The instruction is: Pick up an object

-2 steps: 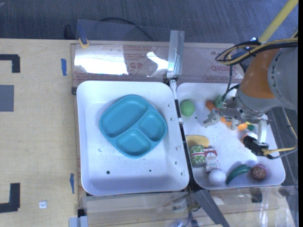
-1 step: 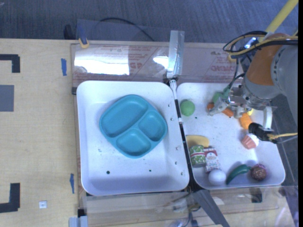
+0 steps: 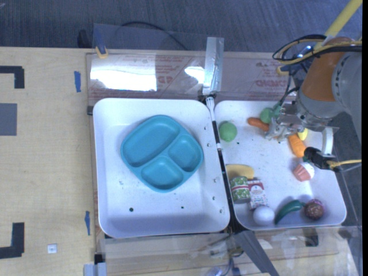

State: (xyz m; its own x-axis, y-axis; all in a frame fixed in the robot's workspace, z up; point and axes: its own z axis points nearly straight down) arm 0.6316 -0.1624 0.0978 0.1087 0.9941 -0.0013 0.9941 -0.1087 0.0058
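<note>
Task names no one obj, so all loose items in the right bin [image 3: 336,191] count. Gripper [image 3: 280,130] sits in that bin's upper part, low over the floor, w/ an orange carrot [image 3: 256,122] and a small green piece [image 3: 265,115] just left of it, touching or nearly so. Can't tell from this angle how the jaws are set, nor if anything is betw them.

Rel to the gripper: an orange piece [image 3: 297,145] lies just below-right, w/ a bit of yellow [image 3: 303,134] beside it. Green ball [image 3: 227,131] is well to the left, near the bin's left wall. Pink-and-white item [image 3: 303,171] is below-right, next to a black part of the arm's fittings. Banana [image 3: 240,171] is below-left; under it a red-and-green packet [image 3: 248,191], then a white egg [image 3: 264,214]. Green pepper [image 3: 290,209] and a dark red round fruit [image 3: 314,210] lie far below, near the bin's front wall.

Arm [image 3: 322,85], grey w/ orange band, comes in from upper right, w/ yellow and black cables looped over it.

Left bin [image 3: 109,171], far left of the gripper, holds a blue divided plate [image 3: 162,152] w/ three compartments.
</note>
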